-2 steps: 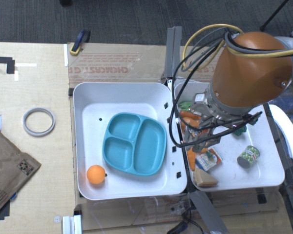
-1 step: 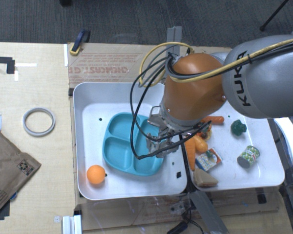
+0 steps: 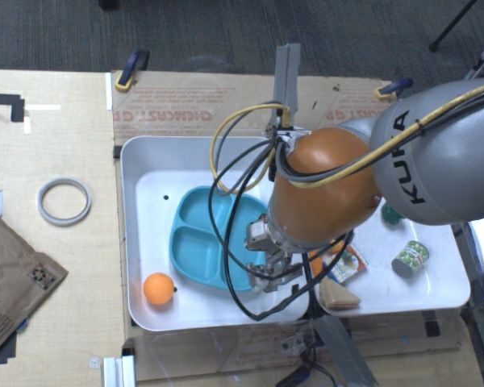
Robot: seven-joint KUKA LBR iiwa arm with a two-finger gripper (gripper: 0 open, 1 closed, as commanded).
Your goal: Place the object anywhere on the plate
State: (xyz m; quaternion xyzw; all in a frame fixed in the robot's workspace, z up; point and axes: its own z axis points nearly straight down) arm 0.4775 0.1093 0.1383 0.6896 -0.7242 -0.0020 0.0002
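The big grey arm (image 3: 436,160) with its orange band is hung low over the left bin (image 3: 145,176), and the gripper (image 3: 268,274) is parked at the near right edge of the blue divided plate (image 3: 195,240). Honestly, whether anything is gripped can't be told from here, the wrist and cables cover it. The likely object, an orange ball (image 3: 159,289), is sat well off to the gripper's left, just beside the plate's near-left corner, not on it. So the pickup is judged to be a leftward reach.
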